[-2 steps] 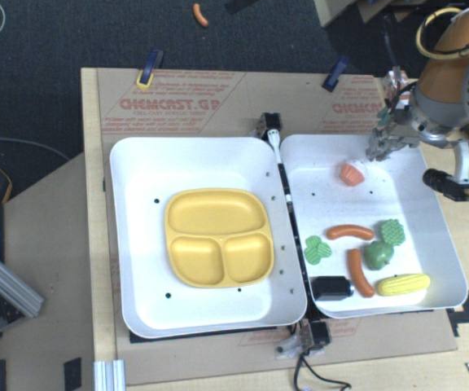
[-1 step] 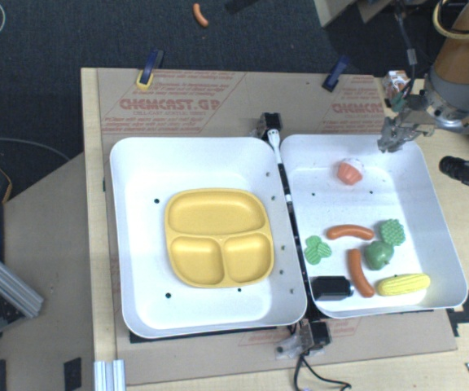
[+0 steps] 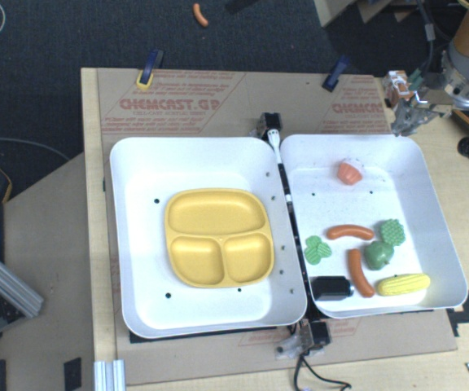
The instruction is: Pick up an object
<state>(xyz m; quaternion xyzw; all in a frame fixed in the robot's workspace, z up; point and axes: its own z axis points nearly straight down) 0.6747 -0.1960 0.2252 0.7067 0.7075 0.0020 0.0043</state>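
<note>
Camera view: gripper (image 3: 404, 120) hung beyond right bin's (image 3: 438, 218) far rim, finger state impossible to tell. Nearest item, pink piece (image 3: 349, 172), lay just nearer camera and left of gripper, inside bin. Sausages (image 3: 349, 233), corn (image 3: 403, 283) lay farther toward camera.

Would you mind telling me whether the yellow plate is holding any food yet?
No. The yellow plate sits in the left bin with all three compartments bare; the toy foods lie in the right bin.
</note>
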